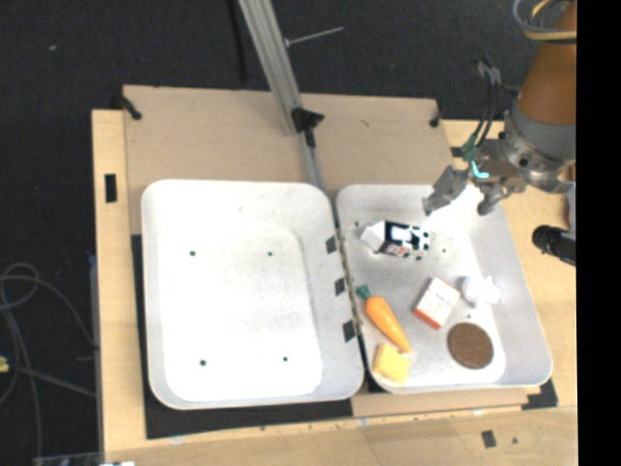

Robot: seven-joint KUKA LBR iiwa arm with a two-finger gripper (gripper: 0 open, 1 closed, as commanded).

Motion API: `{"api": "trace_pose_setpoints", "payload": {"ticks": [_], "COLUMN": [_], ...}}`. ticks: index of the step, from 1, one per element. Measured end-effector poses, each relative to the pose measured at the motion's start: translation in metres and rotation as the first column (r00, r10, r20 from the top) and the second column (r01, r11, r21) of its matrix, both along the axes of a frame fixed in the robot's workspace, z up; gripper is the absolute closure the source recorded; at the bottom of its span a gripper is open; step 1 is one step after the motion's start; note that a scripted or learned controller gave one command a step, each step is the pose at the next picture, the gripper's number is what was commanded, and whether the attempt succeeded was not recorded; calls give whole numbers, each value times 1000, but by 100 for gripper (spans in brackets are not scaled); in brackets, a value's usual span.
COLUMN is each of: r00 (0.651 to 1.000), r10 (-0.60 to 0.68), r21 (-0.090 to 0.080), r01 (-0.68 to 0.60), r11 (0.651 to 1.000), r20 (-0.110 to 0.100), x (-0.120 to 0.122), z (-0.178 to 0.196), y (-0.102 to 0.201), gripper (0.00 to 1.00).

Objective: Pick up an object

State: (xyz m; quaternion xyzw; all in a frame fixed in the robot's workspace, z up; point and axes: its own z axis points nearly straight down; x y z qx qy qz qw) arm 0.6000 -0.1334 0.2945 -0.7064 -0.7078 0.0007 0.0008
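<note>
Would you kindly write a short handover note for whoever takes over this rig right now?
Tool: open, nothing between its fingers, hanging over the far right part of the right bin.
Things, all lying in the right bin: a black and white carton at the middle just below the tool; a toy carrot near the left wall; a yellow block at the carrot's near tip; an orange and white box; a small white piece beside it; a brown disc at the near right.
Done: nothing picked yet.
Left: lower onto one object, close, lift. The carton looks nearest.
</note>
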Motion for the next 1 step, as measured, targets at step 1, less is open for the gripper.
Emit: {"api": "trace_pose_setpoints", "payload": {"ticks": [1], "r00": [1000], "r10": [0], "r21": [0], "r01": [0], "r11": [1000], "r20": [4], "x": [1], "z": [2], "y": [0], "gripper": [0]}}
